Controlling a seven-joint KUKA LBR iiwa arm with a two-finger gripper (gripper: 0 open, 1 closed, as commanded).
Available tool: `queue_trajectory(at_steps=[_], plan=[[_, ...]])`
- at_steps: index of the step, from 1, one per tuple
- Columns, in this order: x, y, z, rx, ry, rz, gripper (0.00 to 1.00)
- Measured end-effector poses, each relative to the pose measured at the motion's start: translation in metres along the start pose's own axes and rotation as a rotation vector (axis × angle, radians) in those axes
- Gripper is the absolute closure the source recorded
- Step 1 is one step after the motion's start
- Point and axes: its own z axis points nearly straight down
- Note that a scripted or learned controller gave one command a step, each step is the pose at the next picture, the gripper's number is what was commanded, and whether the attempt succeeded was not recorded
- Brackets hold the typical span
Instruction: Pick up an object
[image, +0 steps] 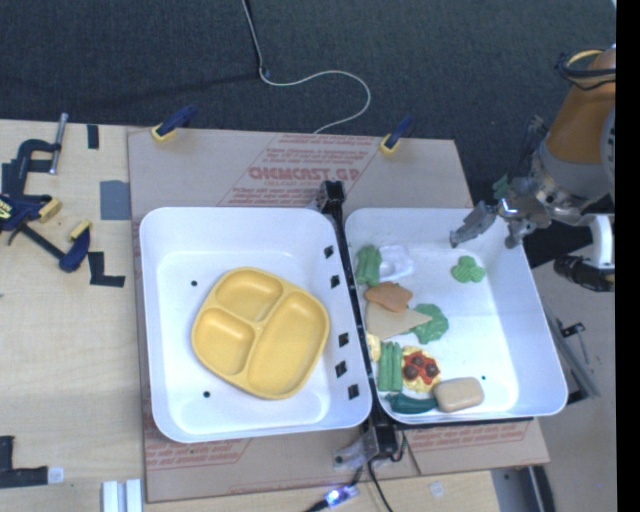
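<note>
Claw hangs over right bin's far edge, fingers spread, holding nothing. Nearest target: small green leaf-shaped plastic toy, lying just below-left of claw, on the bin floor.

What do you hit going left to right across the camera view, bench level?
Black clamps → left bin → yellow tray → green pepper piece → small green leaf → gripper → arm's orange band.
</note>
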Motion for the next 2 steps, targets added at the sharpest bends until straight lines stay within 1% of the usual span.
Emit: queue_trajectory(at_steps=[1, 2], plan=[[0.004, 0.001, 0.062, 0.0, 0.0, 0.0, 0.0], [0.005, 0.002, 0.113, -0.001, 0.0, -0.001, 0.0]])
